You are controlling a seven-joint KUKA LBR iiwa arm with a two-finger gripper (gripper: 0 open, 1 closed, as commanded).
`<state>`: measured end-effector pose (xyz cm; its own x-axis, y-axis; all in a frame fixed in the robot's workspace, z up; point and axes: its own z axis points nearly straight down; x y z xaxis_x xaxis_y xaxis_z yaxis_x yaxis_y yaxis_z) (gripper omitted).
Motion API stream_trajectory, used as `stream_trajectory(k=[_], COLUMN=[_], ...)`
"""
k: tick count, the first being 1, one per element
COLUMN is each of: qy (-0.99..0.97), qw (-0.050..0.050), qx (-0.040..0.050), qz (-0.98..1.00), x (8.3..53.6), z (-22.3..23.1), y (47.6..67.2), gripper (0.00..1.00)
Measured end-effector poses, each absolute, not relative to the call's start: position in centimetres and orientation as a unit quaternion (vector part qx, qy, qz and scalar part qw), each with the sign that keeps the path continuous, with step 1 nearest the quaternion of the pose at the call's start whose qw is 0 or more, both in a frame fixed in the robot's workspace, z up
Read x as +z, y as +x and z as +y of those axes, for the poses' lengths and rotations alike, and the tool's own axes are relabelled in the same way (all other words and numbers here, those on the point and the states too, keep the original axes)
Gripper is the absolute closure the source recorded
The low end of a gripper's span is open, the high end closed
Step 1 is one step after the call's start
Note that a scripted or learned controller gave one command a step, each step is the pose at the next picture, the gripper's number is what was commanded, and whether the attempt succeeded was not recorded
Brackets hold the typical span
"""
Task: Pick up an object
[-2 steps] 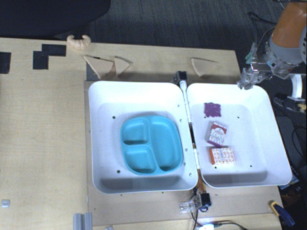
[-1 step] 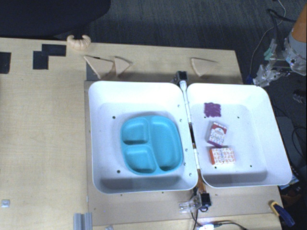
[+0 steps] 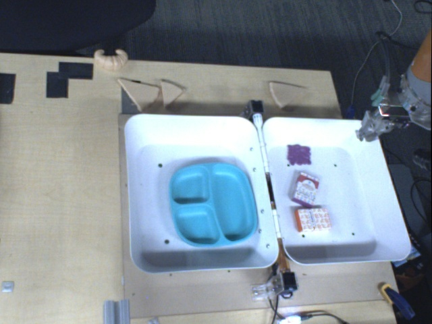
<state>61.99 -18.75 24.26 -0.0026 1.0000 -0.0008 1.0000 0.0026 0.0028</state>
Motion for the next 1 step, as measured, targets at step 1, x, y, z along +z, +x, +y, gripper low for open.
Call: stream_trajectory(k=[1], qy=[0.706], qw=[0.001], qx=[0.0007], qz=[0.708], x=[23.44], z=[-15.96], y=[53.58], gripper=[1.0])
